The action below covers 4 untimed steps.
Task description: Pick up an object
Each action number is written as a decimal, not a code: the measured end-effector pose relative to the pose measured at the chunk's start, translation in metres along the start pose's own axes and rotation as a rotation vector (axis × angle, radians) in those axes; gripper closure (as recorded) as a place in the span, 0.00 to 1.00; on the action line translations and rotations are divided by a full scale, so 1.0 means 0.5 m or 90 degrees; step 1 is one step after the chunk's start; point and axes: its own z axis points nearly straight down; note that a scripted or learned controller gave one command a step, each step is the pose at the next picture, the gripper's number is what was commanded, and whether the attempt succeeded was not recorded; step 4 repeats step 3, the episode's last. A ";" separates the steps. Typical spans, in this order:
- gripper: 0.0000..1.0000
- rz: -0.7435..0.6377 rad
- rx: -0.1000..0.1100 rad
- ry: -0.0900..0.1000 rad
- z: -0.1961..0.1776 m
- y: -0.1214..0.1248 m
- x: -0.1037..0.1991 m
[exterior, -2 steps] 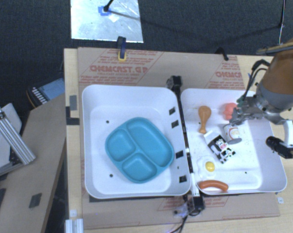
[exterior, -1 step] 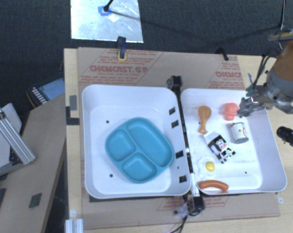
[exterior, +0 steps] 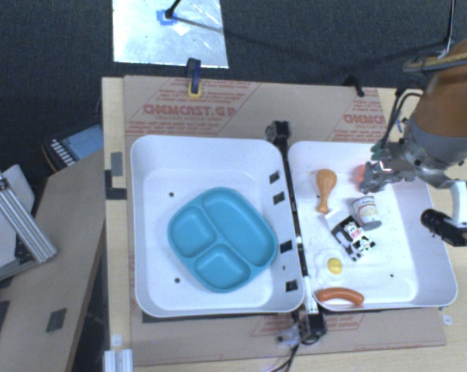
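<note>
The right bin (exterior: pixel 419 285) holds several small objects. A tan drumstick (exterior: pixel 324 187) lies near its left wall. Below and to the right of it stand a small white can (exterior: pixel 365 211) and a black-and-white cow toy (exterior: pixel 354 239). A fried egg (exterior: pixel 331 266) and an orange sausage-shaped piece (exterior: pixel 340 296) lie by the front edge. My gripper (exterior: pixel 372 177) is low in the upper part of this bin, just above the can, with a small red-orange thing (exterior: pixel 358 174) at its left side. Whether that thing is held is not visible.
The left bin (exterior: pixel 152 208) carries a blue divided plate (exterior: pixel 221 239). A black divider with clips (exterior: pixel 287 200) runs between the bins. The grey and orange arm (exterior: pixel 446 111) hangs over the right bin's far right corner. A black part (exterior: pixel 442 225) sticks out at the right wall.
</note>
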 end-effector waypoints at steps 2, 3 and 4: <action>1.00 -0.002 0.000 0.001 -0.013 -0.037 0.243; 1.00 -0.001 0.000 0.000 0.000 -0.061 0.326; 1.00 -0.001 0.000 0.000 0.000 -0.061 0.326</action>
